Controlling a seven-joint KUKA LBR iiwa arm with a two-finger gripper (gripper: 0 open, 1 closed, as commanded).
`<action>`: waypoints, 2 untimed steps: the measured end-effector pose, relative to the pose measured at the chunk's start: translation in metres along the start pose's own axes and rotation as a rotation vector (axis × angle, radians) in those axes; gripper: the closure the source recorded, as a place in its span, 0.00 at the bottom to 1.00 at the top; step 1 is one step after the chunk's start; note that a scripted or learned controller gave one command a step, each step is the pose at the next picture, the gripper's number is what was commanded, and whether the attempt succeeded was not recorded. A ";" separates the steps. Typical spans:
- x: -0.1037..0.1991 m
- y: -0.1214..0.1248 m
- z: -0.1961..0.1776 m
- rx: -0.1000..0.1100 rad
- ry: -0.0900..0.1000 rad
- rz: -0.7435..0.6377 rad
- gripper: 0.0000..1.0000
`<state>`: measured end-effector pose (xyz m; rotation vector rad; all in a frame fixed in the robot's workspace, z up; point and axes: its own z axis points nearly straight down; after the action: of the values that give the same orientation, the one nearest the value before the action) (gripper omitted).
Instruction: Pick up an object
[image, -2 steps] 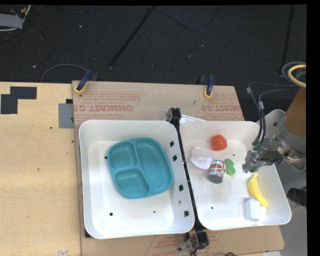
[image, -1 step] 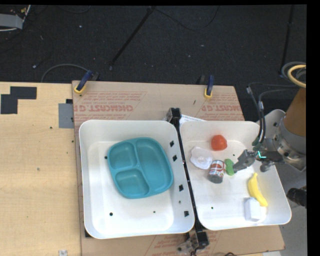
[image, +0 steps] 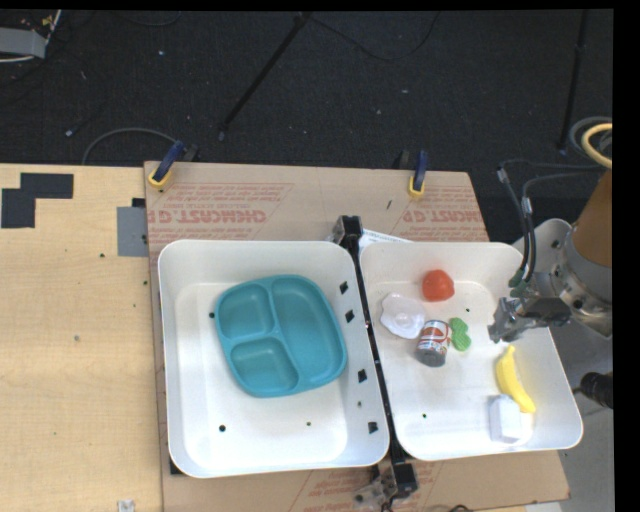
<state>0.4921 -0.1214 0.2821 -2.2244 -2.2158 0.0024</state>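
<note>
Cardboard-covered bench (image: 300, 205) bearing two shallow white bins side by side; the right bin (image: 560, 440) holds the candidate objects, the left bin (image: 190, 420) a teal divided plate (image: 280, 335). Nearest the gripper (image: 507, 322), which hangs over the right bin's right-hand part, lies a yellow banana (image: 513, 381), just below it in the view and apart from it. Nothing is visible between the fingers; how far they are parted cannot be made out. Probable failure: the banana's curved, smooth body may roll or slip from a two-finger pinch, or be nudged against the white block (image: 508, 420) touching its lower end. Further left, a small can (image: 432, 343), a green piece (image: 459, 334) and crumpled white material (image: 403, 320) crowd together, inviting a multiple or glancing contact; a red ball (image: 437, 285) sits alone and may roll.
</note>
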 end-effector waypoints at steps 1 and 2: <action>0.000 0.000 0.000 0.001 0.000 0.000 0.00; -0.001 0.000 -0.009 0.001 0.000 0.001 1.00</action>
<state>0.4920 -0.1219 0.2915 -2.2250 -2.2142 0.0030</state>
